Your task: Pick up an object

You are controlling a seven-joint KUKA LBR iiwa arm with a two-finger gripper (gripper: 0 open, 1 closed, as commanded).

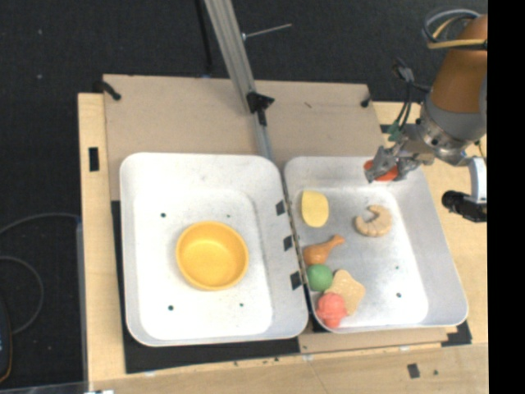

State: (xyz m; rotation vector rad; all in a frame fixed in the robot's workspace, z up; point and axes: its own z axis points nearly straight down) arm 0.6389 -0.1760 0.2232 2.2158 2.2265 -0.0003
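My gripper (385, 167) hangs over the far right corner of the right bin (410, 302), below the arm's orange band. A small red object (382, 171) sits between its fingers, which are shut on it. Lower in the same bin lie a yellow oval piece (314, 208), a tan curled piece (373, 221), an orange drumstick shape (322, 249), a green ball (320, 277), a tan flat piece (349, 290) and a pink-red ball (331, 309). All of these lie to the left of the gripper and nearer the front.
The left bin (148, 187) holds a yellow bowl (212, 255). A slanted metal pole (234, 48) rises from the divide between the bins at the back. Brown board (180, 113) borders the bins.
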